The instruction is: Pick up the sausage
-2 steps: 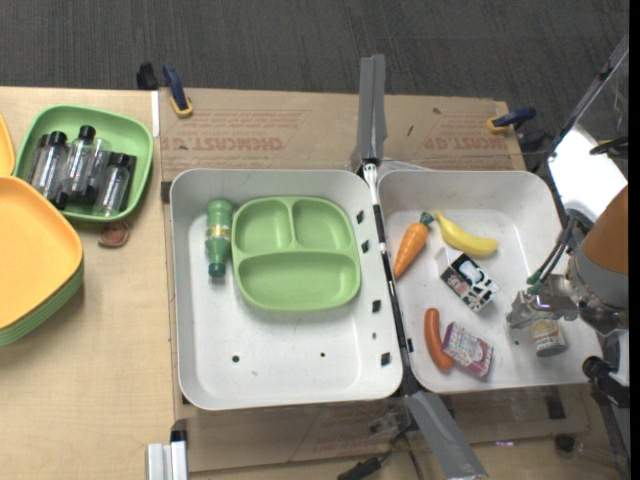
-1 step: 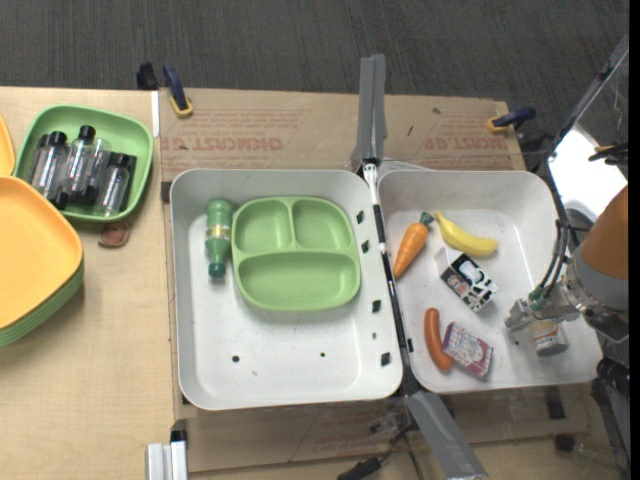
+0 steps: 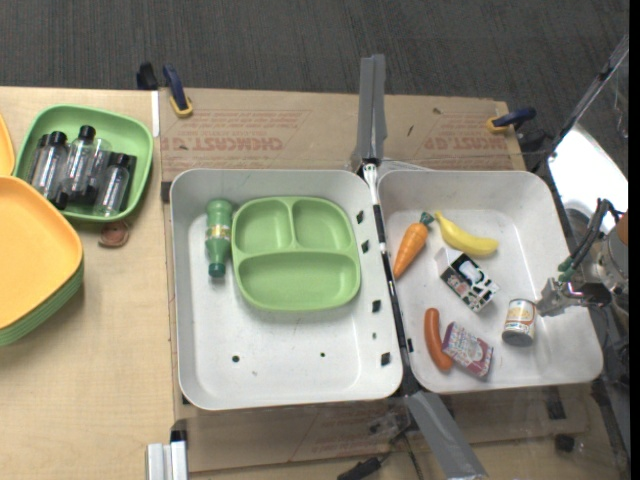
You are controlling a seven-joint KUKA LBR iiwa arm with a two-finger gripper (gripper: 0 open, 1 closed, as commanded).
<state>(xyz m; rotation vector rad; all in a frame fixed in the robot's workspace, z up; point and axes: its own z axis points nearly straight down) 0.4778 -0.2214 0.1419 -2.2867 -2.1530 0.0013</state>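
The sausage (image 3: pixel 434 338) is a short red-orange link lying near the front left of the right bin (image 3: pixel 480 190), close to the divider between the bins. A pink packet (image 3: pixel 467 349) touches its right side. My gripper (image 3: pixel 553 303) hangs low at the right bin's right side, just right of a small can (image 3: pixel 518 322). It is well to the right of the sausage, with the can and the packet lying between them. Nothing shows between the gripper and the sausage that links them.
The right bin also holds a carrot (image 3: pixel 409 247), a banana (image 3: pixel 466 235) and a black-and-white box (image 3: pixel 470 281). In the left bin (image 3: pixel 280 368) lie a green divided plate (image 3: pixel 296 252) and a green bottle (image 3: pixel 218 236). Orange plates (image 3: pixel 30 258) and a green tray of bottles (image 3: pixel 85 163) sit far left.
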